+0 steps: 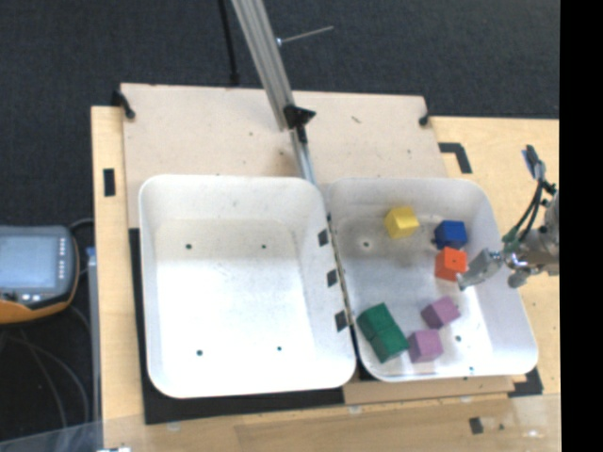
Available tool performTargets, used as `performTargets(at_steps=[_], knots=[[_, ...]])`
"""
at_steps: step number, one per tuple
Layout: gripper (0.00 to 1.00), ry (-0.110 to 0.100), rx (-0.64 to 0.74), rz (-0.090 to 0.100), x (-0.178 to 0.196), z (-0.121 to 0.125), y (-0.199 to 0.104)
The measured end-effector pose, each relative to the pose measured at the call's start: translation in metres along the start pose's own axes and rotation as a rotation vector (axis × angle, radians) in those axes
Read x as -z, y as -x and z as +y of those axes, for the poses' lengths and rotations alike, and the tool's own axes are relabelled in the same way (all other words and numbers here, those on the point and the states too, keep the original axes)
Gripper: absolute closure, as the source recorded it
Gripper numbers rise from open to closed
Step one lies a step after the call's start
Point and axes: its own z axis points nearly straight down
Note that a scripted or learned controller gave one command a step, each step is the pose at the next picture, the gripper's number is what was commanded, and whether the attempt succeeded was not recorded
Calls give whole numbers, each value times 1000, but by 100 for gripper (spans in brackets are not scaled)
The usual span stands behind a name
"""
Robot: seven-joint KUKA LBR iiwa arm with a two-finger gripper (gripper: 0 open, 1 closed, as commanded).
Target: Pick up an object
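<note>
We see the tool (pixel 480 269) at the right side of the right bin (pixel 504 347), reaching in over its right wall from the arm (pixel 537 248), of which a short grey section with cables shows at the view's right. We cannot tell the state of the tool, as it is small and blurred. The tool's tip lies just beside the orange block (pixel 449 265), at that block's right side; we cannot tell whether the two touch. The blue block (pixel 452 233) sits directly behind the orange block, close to it or touching. The yellow block (pixel 402 221) lies to the left of the blue block, apart from it, toward the bin's rear. Nearer the front of the bin, two purple blocks (pixel 432 329) sit close together, one behind the other at a slant. The green block (pixel 382 331) lies to their left, near the wall shared with the left bin (pixel 151 252). Both bins rest side by side on the counter (pixel 212 125). A slanted metal rail (pixel 267 59) crosses the rear of the counter and ends near the gap between the bins. A grey handheld device (pixel 36 269) with a screen lies at the view's left, off the counter.
</note>
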Motion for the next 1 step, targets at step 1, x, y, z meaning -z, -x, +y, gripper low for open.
performTargets(at_steps=[1], knots=[[0,-1,7,3,-45,1,-47]])
